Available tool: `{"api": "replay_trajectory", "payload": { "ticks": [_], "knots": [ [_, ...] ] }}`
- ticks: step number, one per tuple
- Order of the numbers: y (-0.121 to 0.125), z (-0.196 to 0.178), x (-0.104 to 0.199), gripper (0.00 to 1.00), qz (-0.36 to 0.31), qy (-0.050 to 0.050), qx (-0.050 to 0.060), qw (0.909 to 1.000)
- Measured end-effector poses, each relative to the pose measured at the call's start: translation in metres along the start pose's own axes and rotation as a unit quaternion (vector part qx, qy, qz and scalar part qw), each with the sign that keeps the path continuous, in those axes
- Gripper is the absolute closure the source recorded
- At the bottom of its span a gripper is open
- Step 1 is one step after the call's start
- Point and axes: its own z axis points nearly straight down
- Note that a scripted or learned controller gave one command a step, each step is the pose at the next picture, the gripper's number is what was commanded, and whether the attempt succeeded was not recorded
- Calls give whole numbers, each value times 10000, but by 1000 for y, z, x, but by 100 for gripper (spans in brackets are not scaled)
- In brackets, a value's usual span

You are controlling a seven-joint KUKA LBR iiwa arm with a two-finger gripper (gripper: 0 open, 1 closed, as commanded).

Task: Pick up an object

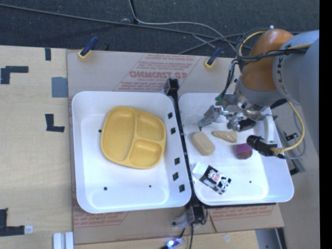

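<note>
Gripper (220, 121) hung over rt bin (280, 190), spread wide, nothing betw. fingers; prob. set for descent. Candidates just beneath: beige lump (203, 143), tan wedge (224, 136); purple pc (243, 150) near. Yellow plate (133, 137) in left bin (88, 191), well apart.

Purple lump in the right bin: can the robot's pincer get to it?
Probably yes. The purple lump lies uncovered in the right bin, with nothing on top of it, and the pincer hangs over that same bin close by. The tan piece nearby lies apart from it.
</note>
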Motion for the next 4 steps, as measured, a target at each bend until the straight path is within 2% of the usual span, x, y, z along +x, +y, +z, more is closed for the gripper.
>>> {"api": "replay_trajectory", "payload": {
  "ticks": [1, 2, 3, 4],
  "knots": [
    [1, 45, -4, 0, -1, 0, 3, 10000],
    [3, 77, -5, 0, -3, -19, -53, 10000],
    [3, 66, -4, 100, -8, -14, -52, 10000],
    [-1, 7, -10, 100, 1, 1, -43, 10000]
  ]
}}
